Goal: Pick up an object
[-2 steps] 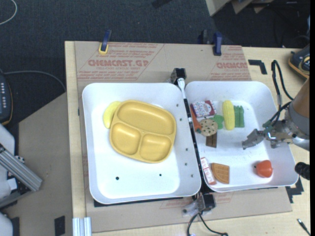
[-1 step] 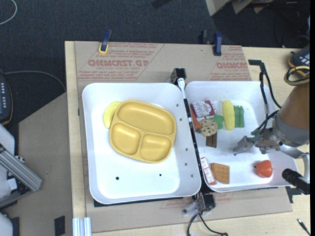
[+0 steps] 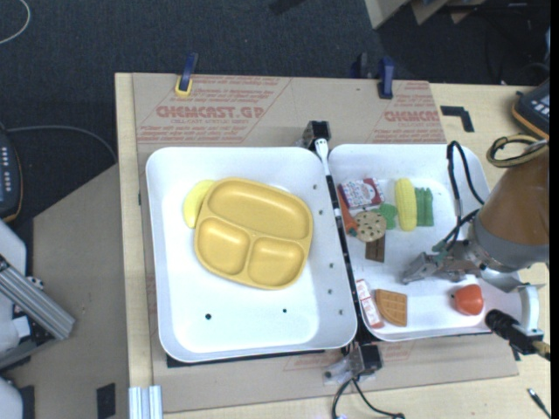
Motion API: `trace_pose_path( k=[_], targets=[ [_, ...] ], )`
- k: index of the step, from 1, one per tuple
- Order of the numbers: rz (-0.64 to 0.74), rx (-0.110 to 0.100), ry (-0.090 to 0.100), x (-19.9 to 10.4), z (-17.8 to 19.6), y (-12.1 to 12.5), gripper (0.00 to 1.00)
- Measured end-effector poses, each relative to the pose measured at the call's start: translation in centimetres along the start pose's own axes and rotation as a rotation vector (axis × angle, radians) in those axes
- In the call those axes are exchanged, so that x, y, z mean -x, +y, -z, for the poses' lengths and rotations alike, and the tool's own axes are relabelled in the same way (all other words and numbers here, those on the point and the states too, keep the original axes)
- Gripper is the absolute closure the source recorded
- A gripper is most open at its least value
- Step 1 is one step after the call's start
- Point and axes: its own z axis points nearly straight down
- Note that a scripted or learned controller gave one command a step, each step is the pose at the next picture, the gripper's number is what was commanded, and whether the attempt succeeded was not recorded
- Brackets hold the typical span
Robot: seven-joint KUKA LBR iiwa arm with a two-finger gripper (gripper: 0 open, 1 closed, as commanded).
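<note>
The left bin (image 3: 175, 260) holds one yellow divided tray (image 3: 251, 231) with three compartments, its long axis running from the bin's far-left toward its near-right, and one yellow piece (image 3: 194, 201) tucked under the tray's far-left edge.

In the right bin (image 3: 410, 326), near the left wall, lie one red-and-white packet (image 3: 359, 191), one round cookie (image 3: 370, 225), one small brown block (image 3: 376, 250) and, at the near-left corner, one waffle square (image 3: 391, 306) beside a small packet (image 3: 364, 298). One corn cob (image 3: 405, 203) lies toward the far edge, long axis pointing far to near, with one green piece (image 3: 424, 206) just beside it on the right. One red tomato (image 3: 469, 299) sits near the near-right corner.

The gripper (image 3: 417, 271) hovers low between cookie and tomato, pointing left; how far apart its tips stand is unclear.
</note>
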Motion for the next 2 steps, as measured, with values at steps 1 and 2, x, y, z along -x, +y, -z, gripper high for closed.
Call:
trace_pose_path(
  k=[1, 2],
  targets=[
    [-0.002, 0.004, -0.002, 0.1, 1.2, 0.0, 1.00],
    [-0.001, 0.008, -0.005, 0.1, 6.3, -0.9, 1.00]
  ],
)
